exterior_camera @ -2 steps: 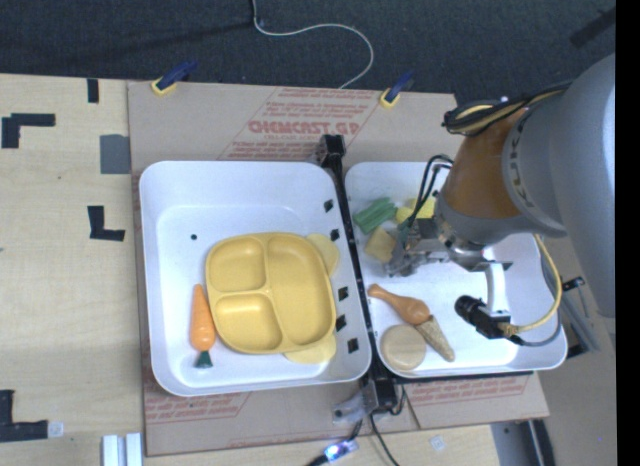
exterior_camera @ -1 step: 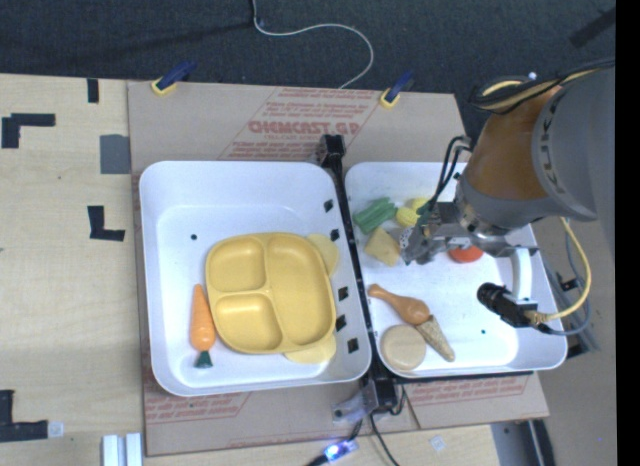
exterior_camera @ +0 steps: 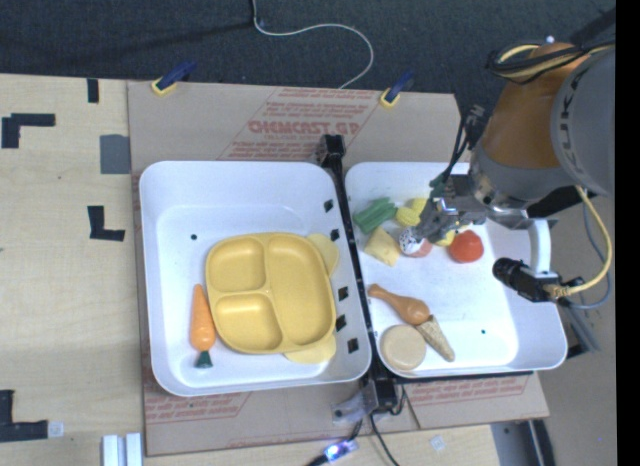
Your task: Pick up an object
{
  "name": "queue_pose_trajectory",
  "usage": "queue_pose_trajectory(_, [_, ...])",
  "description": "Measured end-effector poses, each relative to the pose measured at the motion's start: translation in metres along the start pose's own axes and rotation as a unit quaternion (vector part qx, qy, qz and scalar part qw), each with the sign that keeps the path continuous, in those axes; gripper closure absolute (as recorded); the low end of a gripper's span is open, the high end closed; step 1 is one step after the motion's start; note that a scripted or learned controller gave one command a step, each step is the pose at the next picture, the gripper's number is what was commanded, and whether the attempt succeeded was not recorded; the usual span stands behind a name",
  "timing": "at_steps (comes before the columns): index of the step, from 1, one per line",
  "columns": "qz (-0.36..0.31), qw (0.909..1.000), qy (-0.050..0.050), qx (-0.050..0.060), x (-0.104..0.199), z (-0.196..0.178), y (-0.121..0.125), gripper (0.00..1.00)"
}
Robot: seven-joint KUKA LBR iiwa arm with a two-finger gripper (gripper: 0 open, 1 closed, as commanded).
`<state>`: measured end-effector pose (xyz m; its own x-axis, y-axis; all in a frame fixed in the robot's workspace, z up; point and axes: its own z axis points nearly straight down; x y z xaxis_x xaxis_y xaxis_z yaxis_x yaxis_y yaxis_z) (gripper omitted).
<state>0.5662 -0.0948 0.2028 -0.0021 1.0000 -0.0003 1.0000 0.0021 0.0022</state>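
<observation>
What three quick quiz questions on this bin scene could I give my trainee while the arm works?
1. True or false: the carrot lies in the same bin as the yellow divided tray.
2. Which item lies nearest the gripper? A) carrot B) tomato C) round cookie
3. Fill in: the green vegetable lies in the ____ bin of the camera view.

Key: 1 true. 2 B. 3 right; it lies near the divider between the bins.
</observation>
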Motion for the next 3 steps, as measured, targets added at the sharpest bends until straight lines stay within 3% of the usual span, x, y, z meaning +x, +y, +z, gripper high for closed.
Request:
queue_pose_trajectory(1, [0.000, 1.0000, 0.000, 0.001, 0.001, -0.022, 0.000, 1.00])
queue_pose_trajectory(2, [0.000, 1.0000, 0.000, 0.002, 0.028, -0.029, -0.027, 1.00])
queue_pose_trajectory(3, [0.001, 1.0000, -0.001, 0.003, 0.017, -0.013, -0.017, 1.00])
